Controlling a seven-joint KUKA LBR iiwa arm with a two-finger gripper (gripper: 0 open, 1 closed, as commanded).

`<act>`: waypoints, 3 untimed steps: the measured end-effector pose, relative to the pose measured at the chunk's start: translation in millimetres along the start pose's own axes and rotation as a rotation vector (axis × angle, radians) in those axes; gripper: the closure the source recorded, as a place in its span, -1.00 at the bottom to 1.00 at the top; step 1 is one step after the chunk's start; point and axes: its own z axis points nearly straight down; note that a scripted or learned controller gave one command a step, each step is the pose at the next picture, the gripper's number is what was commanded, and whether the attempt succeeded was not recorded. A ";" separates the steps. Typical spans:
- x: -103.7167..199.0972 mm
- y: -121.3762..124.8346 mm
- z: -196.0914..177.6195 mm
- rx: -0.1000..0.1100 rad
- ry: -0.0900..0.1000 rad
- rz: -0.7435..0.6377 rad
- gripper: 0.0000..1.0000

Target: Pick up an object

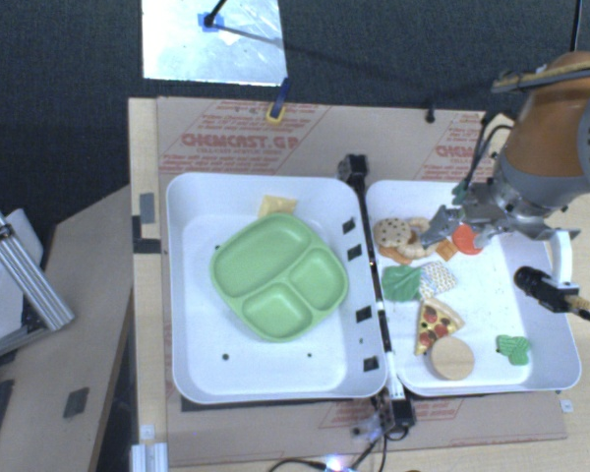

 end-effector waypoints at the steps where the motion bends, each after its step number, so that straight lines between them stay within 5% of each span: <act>1: 0.1 2.5 -6.0 -0.011 -0.001 -0.002 -1.00; 3: -4.7 12.7 89.0 -0.008 -0.001 0.001 -1.00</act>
